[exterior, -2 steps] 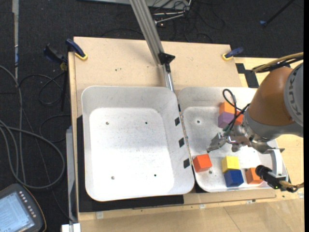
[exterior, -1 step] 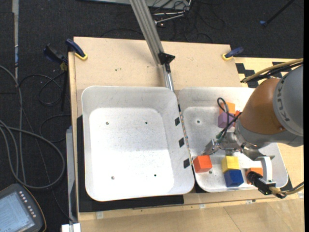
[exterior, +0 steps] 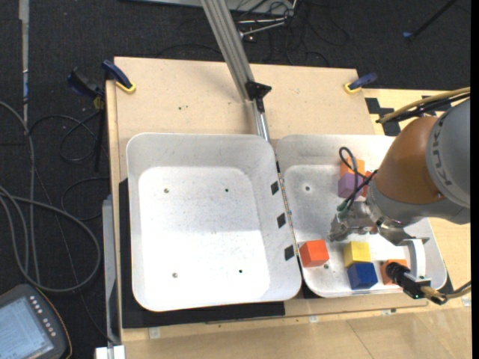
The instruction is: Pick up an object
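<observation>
My gripper (exterior: 349, 226) is low inside the right bin (exterior: 314, 174), under the orange-banded wrist that reaches in from the right. Just below it lie a yellow block (exterior: 358, 252) and a blue block (exterior: 362, 275). An orange block (exterior: 313, 253) sits to the lower left of the gripper. A purple block (exterior: 348, 185) with an orange piece (exterior: 355, 167) behind it lies above the gripper, close to the arm. Another orange item (exterior: 391, 270) shows at the bin's near right corner. Nothing visible sits between the fingers.
The left bin (exterior: 198, 215) adjoins the right one along a shared rim with black clips. A metal pole (exterior: 232, 47) slants down to the bench's back middle. Clamps sit at the bench's far corners. Cables trail near the right bin's front right corner.
</observation>
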Controlling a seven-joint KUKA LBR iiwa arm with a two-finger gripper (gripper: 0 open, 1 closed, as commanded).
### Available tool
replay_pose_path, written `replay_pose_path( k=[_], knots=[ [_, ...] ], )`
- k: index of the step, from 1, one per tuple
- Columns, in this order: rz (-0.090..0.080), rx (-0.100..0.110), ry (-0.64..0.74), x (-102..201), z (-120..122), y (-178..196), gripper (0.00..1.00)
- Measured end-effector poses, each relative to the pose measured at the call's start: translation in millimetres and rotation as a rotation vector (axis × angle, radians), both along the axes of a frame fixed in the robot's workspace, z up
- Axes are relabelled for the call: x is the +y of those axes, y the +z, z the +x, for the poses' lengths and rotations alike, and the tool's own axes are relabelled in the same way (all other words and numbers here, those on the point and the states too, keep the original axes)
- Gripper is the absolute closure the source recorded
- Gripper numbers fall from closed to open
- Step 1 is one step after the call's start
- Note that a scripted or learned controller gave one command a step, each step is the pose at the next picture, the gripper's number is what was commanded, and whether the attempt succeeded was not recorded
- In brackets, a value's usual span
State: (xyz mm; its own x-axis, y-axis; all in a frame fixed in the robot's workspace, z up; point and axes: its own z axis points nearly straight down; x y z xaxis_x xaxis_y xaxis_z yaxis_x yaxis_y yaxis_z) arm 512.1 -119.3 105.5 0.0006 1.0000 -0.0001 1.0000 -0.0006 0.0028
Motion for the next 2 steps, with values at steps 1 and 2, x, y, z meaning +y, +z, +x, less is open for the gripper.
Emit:
replay_pose_path(
  k=[1, 2],
  knots=[
    [-0.002, -0.003, 0.002, -5.1, 6.2, 44.7, 1.0],
    [-0.002, -0.005, 0.003, -7.3, 3.1, 106.6, 1.0]
  ],
)
